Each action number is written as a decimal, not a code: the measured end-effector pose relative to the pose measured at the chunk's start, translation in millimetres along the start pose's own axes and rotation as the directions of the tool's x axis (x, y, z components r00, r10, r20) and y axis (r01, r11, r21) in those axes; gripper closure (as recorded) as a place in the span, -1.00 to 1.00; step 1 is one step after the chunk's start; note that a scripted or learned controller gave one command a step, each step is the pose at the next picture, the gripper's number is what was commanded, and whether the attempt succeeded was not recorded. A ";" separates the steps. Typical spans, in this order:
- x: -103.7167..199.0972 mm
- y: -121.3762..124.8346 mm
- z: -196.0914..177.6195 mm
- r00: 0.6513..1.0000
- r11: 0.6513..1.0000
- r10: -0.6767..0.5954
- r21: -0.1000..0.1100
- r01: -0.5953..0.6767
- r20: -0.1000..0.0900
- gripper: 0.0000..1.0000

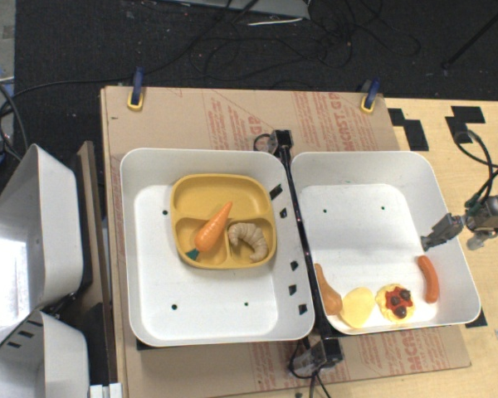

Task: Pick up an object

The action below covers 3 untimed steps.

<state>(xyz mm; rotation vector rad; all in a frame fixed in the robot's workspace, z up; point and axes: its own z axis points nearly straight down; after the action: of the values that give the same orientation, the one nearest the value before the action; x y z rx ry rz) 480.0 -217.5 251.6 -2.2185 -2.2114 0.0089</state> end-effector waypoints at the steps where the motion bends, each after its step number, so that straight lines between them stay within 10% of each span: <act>1: 0.7 2.4 -5.1 1.000 1.000 -0.004 -0.010 0.004 0.003 -1.00; 3: 3.5 0.3 103.0 1.000 1.000 -0.001 -0.004 0.001 0.000 -1.00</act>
<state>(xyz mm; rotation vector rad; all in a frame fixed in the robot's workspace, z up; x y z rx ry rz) 479.2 -213.7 148.6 -2.2196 -2.2150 0.0041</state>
